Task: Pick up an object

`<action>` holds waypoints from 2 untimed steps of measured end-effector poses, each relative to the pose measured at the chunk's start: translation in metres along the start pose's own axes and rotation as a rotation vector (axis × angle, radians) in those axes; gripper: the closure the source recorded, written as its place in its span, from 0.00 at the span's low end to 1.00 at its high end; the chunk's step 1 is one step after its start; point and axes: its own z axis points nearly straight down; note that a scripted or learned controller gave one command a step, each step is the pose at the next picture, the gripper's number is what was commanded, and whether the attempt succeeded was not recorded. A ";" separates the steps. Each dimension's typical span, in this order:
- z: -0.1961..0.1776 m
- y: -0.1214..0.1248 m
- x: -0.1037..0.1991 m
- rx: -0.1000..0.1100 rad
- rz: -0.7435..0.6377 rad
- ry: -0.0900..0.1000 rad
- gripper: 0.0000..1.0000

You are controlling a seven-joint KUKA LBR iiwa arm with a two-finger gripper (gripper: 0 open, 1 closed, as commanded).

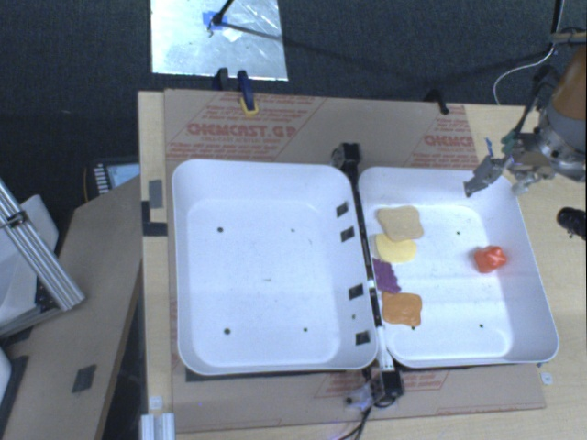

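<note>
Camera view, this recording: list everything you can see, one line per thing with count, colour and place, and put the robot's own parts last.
Bins: 2, white, side by side on the bench; left bin, right bin.
Tan piece: 1, beige, right bin, near its left wall.
Yellow piece: 1, pale yellow, just below the tan piece.
Purple piece: 1, purple, below the yellow piece, by the left wall.
Orange piece: 1, orange-brown, below the purple piece.
Red object: 1, red-orange, right side of right bin, apart from the others.
Foil sheet: 1, silver, beyond the bench.
Gripper: 1, grey, above the right bin's far right corner.
</note>
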 end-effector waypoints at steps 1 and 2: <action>-0.012 0.001 0.000 -0.005 -0.004 -0.001 1.00; -0.047 -0.070 -0.011 -0.002 0.004 -0.002 1.00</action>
